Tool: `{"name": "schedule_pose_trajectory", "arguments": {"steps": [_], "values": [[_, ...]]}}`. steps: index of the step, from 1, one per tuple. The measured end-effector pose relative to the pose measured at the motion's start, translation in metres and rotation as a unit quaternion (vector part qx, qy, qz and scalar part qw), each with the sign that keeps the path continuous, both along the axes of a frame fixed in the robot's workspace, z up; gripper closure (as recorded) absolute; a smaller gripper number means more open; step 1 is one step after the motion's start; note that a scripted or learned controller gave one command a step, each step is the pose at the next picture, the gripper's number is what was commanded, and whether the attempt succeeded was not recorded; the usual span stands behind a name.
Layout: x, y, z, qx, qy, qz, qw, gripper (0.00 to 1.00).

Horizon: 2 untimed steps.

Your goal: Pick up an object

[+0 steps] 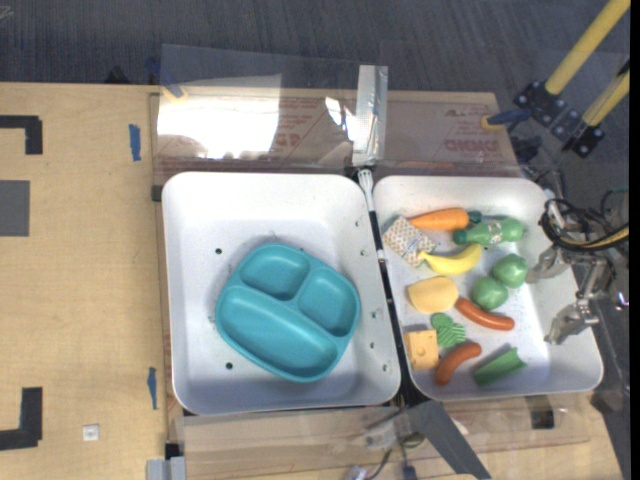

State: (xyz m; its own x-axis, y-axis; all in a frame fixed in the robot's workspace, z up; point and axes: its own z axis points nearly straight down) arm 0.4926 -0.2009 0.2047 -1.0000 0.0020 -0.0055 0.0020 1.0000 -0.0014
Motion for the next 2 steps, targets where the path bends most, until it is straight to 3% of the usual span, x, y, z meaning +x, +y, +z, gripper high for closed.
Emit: {"name": "schedule_pose_trajectory", "arguments": {"steps": [1,2], "values": [[-0.007,0.019,-0.112,-0.0021,-0.007,-0.019,0.9998,0.0],[-0.007,0.059,-0.113,-0.0034,-0.005,0.147,0.9891,0.0]]}}
